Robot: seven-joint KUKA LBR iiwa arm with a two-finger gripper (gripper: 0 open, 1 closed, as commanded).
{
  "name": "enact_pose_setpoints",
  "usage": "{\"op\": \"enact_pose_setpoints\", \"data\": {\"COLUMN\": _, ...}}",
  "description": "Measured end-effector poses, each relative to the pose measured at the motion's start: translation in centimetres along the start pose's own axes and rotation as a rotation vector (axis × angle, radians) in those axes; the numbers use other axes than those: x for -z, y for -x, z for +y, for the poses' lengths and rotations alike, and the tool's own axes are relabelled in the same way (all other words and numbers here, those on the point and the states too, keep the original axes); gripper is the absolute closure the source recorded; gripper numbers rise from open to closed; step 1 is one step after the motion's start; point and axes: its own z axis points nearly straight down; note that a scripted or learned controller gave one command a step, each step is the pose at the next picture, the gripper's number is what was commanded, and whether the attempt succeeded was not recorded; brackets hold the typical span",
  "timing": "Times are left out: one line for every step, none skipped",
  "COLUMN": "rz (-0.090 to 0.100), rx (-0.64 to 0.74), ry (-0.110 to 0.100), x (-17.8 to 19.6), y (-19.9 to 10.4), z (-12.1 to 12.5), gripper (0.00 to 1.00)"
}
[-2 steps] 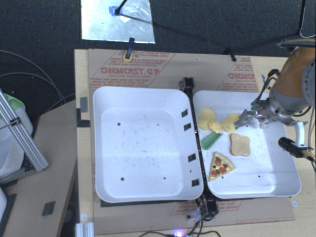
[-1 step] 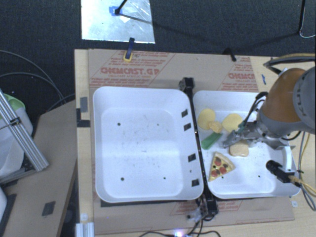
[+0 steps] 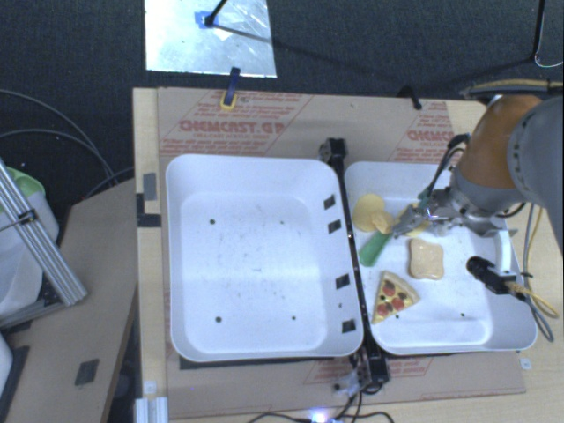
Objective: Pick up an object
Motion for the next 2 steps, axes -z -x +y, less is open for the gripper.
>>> {"op": "enact_pose_setpoints", "data": {"rz": 0.003, "rx": -0.005, "ry": -0.009, "x": -0.1, "y": -3.0, "z": -7.0, "gripper": 0.00}}
{"op": "enact_pose_setpoints", "data": {"rz": 0.000, "rx": -0.005, "ry": 0.001, "x": 1.1, "y": -2.8, "z": -6.5, "gripper": 1.00}}
